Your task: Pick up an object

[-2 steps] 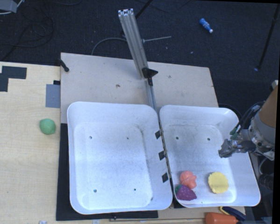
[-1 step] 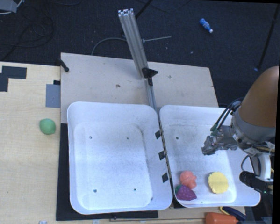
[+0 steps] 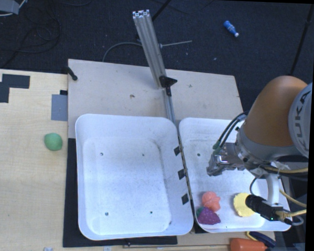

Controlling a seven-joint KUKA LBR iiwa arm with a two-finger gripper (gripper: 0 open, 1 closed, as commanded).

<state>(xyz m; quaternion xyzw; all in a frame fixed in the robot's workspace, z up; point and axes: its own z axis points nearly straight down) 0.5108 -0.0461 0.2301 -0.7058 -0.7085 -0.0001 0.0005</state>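
**A:** Here's the tabletop (image 3: 148,90) from above, two white bins side by side. The left bin (image 3: 89,125) sits on the near half, and the right bin (image 3: 199,129) is where the action is

**B:** The arm (image 3: 275,120) reaches in from the right, grey with that big orange band, and hangs over the right bin. The gripper (image 3: 218,167) sits over the middle of that bin's floor

**A:** Jaws released or clenched?

**B:** Cannot tell, they're too small and too tangled with the wrist hardware from this angle. Nothing visible between them

**A:** And the things to pick?

**B:** All down at the right bin's near edge. An orange-pink toy (image 3: 211,199) sits near the divider, a purple bunch of grapes (image 3: 209,217) touches it just below, and a yellow piece (image 3: 241,204) lies to their right, partly behind a black part of the arm. All three are apart from the gripper, nearer the camera

**A:** Outside the bins?

**B:** A green ball (image 3: 54,141) on the wooden surface at left, well apart from everything, and an orange carrot-like thing (image 3: 248,246) just beyond the right bin's near rim
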